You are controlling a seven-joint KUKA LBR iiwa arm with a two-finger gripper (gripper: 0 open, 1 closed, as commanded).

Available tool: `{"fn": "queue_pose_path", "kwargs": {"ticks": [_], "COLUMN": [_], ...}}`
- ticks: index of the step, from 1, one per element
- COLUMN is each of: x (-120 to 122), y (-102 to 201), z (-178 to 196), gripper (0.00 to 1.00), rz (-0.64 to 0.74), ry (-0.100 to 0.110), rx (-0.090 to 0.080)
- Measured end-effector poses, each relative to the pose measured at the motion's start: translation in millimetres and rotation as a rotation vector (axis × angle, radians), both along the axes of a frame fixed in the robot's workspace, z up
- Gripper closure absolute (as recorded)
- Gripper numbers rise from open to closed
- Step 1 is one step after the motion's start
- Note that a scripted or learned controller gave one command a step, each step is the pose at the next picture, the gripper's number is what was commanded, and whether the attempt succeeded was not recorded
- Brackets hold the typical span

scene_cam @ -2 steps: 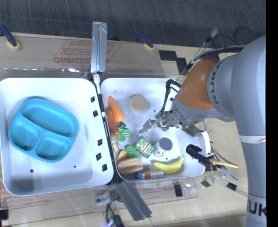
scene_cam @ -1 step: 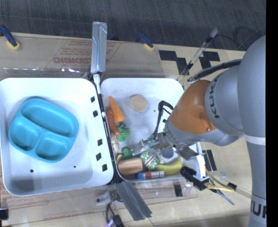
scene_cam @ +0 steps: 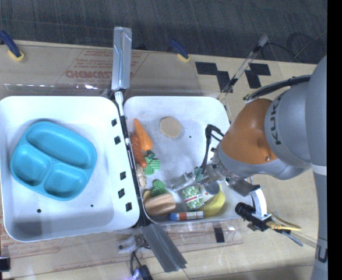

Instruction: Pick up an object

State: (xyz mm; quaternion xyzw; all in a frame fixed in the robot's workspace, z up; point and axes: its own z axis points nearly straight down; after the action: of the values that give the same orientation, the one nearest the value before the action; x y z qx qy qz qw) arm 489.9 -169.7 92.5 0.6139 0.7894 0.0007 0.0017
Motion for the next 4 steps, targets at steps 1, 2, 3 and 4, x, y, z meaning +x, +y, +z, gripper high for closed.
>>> {"fn": "queue_pose_path", "kwargs": {"ticks": [1, 2, 3, 4], "x": [3, -10, 20, 21], "y": [11, -7, 23, 10], "z": [-1, 1, -1, 3], "gripper": [0.0, 0.0, 0.0, 0.0], "rz": [-0.323, -0.33, -0.676, -1.246], "ry": [0.001, -0.004, 0.006, 0.008], "rx": [0.0, 0.002, 0.004, 0.003]}}
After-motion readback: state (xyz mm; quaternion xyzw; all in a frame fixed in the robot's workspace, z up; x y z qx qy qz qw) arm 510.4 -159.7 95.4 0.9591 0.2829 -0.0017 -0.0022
